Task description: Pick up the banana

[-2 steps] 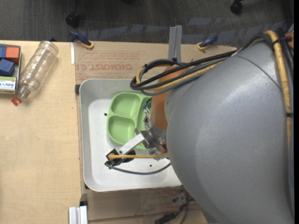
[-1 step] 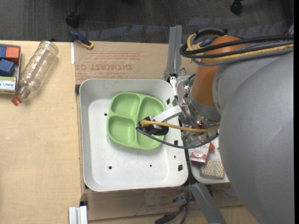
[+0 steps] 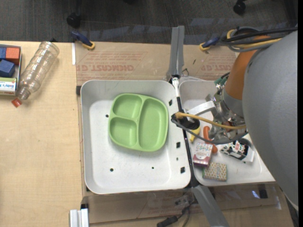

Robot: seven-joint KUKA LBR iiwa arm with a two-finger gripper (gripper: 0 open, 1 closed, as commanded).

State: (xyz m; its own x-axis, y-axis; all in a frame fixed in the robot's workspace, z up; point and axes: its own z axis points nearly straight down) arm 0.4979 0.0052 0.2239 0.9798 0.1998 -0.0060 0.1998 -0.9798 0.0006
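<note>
My gripper [image 3: 218,130] reaches down into the right bin [image 3: 251,174], with the grey arm and its orange band covering most of that bin. A small yellow sliver [image 3: 192,136] shows at the bin's left wall, just left of the gripper; it may be the banana, and the rest of it is hidden. A short orange piece [image 3: 207,133] lies right beside the gripper.
A green divided plate [image 3: 139,122] sits in the left bin [image 3: 94,174]. The front of the right bin holds a pink and white box [image 3: 202,154], a speckled pad [image 3: 216,171] and a white and black object [image 3: 236,149]. On the bench at left lie a clear bottle [image 3: 38,69] and coloured blocks [image 3: 8,65].
</note>
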